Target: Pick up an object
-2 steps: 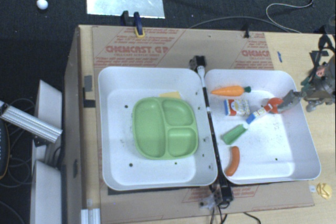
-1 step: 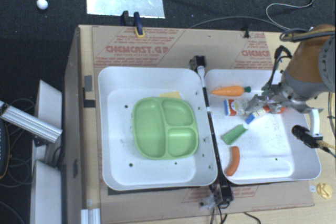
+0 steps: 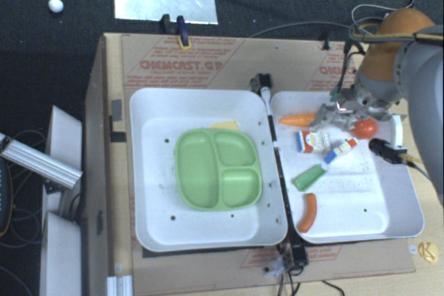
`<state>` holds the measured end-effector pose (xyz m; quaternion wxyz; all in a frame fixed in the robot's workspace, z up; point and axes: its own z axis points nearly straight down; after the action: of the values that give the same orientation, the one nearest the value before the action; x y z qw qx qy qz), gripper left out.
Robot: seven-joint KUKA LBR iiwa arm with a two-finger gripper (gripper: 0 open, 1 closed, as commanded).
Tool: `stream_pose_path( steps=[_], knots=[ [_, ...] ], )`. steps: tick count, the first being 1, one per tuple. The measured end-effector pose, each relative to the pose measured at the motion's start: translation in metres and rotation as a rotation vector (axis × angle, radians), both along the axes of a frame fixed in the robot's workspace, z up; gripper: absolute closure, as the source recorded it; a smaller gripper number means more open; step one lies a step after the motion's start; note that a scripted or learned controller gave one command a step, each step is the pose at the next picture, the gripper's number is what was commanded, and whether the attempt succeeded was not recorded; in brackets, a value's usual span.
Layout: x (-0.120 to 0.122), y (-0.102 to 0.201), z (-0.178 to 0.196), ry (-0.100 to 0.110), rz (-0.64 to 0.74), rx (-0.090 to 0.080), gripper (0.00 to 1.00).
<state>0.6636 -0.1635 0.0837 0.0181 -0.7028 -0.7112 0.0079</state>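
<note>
Seen from above, the grey arm (image 3: 416, 73) enters from the right, its bulk cut off by the picture's edge. The pincer (image 3: 338, 112) sits low over the far end of the right bin (image 3: 399, 215); glare and clutter blur its metal tips, so whether they are spread or pressed together cannot be told. A red tomato-like toy (image 3: 365, 127) lies just beside the pincer on its right, an orange carrot (image 3: 297, 120) just to its left. Nearer the camera lie a small printed packet (image 3: 313, 142), a white and blue tube (image 3: 339, 150), a green piece (image 3: 309, 177) and an orange sausage (image 3: 306, 212). The left bin (image 3: 149, 218) holds a green divided tray (image 3: 218, 168), with a yellow item (image 3: 225, 126) partly hidden behind it.
</note>
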Motion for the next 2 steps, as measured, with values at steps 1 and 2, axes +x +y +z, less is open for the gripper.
stream_pose_path(
  steps=[1,2],
  knots=[
    [-0.0012,0.0057,0.0000,-0.003,-0.004,-0.014,0.00],
    [-0.0017,0.0088,-0.0003,-0.005,-0.006,-0.019,0.00]
  ],
)
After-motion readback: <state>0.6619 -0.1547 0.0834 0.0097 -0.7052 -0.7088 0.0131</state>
